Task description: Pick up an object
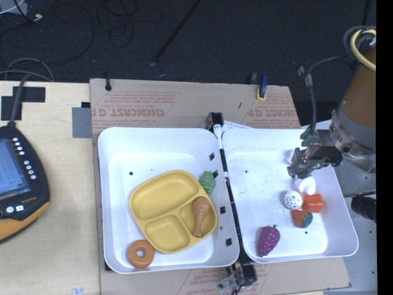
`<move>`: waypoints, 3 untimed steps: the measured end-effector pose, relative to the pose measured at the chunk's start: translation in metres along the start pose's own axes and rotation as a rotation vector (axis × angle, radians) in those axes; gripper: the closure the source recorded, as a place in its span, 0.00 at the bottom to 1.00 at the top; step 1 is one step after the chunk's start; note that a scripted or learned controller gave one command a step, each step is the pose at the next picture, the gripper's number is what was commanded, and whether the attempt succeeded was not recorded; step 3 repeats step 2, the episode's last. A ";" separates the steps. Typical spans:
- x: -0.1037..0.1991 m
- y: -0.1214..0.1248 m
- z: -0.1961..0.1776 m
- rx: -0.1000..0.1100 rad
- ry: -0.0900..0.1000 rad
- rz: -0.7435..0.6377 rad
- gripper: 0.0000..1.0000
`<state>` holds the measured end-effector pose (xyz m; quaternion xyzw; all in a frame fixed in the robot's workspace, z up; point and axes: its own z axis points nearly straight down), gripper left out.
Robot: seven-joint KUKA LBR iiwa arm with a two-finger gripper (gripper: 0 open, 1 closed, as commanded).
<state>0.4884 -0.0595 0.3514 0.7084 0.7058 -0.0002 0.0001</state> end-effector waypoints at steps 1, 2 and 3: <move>0.055 -0.013 -0.013 0.001 0.002 -0.010 1.00; 0.131 -0.013 -0.106 -0.007 0.003 -0.013 1.00; 0.131 -0.013 -0.106 -0.007 0.003 -0.013 1.00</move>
